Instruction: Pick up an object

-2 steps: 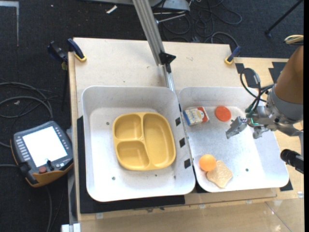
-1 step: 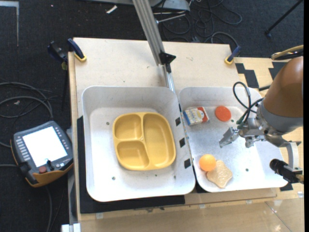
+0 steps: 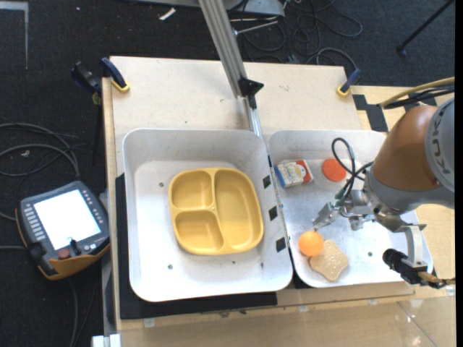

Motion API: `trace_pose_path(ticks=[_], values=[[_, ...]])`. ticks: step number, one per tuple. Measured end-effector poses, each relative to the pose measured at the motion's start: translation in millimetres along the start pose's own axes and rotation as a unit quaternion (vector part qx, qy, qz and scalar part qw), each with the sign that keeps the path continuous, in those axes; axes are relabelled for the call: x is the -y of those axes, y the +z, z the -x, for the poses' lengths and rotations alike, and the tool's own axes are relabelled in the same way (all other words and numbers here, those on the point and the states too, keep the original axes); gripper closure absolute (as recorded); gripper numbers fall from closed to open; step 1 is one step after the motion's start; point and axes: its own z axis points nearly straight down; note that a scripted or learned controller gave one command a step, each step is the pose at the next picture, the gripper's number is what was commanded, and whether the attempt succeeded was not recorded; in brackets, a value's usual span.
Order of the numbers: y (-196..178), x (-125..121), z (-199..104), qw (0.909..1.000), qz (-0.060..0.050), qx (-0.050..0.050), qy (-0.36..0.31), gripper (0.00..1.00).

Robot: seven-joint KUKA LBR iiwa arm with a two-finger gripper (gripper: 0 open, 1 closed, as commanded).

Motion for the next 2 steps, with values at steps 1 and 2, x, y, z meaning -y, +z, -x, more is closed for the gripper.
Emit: trace_pose_path(ticks=[1,2], values=[[28.0,-0.6,-0.3,1.0,0.003,0.001,0.0,0.0],[16.4,-1.5,-0.4,1.0,0.005,0.001,0.0,1.0]])
